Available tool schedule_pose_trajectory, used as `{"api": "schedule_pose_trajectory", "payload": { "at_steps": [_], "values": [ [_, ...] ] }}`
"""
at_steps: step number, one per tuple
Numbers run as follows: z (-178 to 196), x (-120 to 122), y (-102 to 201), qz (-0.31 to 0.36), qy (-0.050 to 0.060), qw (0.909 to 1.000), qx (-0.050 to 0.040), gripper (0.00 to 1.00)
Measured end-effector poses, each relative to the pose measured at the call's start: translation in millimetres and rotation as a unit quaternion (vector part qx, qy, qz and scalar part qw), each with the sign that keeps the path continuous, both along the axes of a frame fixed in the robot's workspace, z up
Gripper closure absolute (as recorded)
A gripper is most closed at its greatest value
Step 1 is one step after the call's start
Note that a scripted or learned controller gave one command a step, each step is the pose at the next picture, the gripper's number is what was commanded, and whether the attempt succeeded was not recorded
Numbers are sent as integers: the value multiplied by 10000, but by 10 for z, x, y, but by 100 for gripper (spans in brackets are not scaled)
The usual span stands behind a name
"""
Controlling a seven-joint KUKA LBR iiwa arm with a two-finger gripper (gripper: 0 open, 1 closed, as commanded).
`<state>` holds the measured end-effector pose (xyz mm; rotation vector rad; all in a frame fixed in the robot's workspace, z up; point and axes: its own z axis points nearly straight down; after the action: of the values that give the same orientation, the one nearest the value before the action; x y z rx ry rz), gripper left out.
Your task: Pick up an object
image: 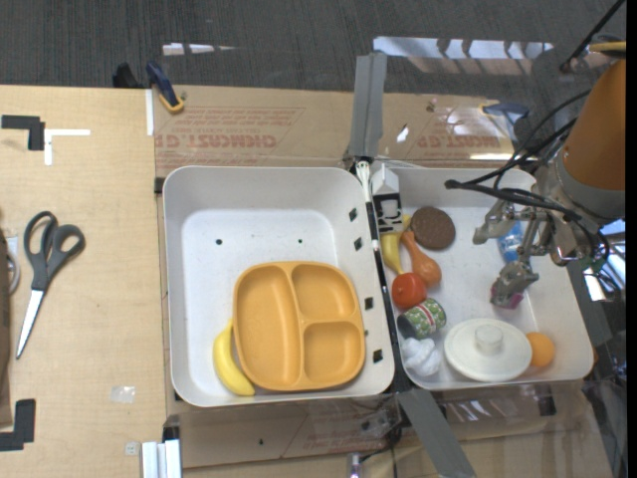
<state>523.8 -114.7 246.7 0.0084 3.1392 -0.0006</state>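
My gripper (pixel 509 290) hangs low over the right part of the right bin (pixel 557 297), above bare floor, with the arm reaching in from the right. Nothing shows in its grasp. Just below it lie a white round lid (pixel 488 349) and a small orange ball (pixel 539 350). To its left sit a brown round cookie (pixel 433 227), an orange pear-shaped piece (pixel 423 263), a red tomato (pixel 408 289), a green and red can (pixel 425 317) and a white crumpled item (pixel 420 358). A yellow piece (pixel 390 252) leans by the bin's left wall.
The left bin (pixel 199 227) holds an orange divided plate (pixel 299 325) with a yellow banana (pixel 228 364) tucked under its left edge. Scissors (pixel 45 252) lie on the bench at far left. Cables (pixel 498 179) trail from the arm over the right bin's back.
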Motion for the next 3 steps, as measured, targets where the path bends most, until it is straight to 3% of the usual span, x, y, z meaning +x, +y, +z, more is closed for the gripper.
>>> {"api": "schedule_pose_trajectory", "payload": {
  "at_steps": [1,2,3],
  "values": [
    [-1206,-190,-417,-16,-35,10000,-17,0],
    [-1497,790,-8,-654,-51,9978,3,0],
    [-3,986,-477,-1029,-18,9947,-1,0]
  ]
}}
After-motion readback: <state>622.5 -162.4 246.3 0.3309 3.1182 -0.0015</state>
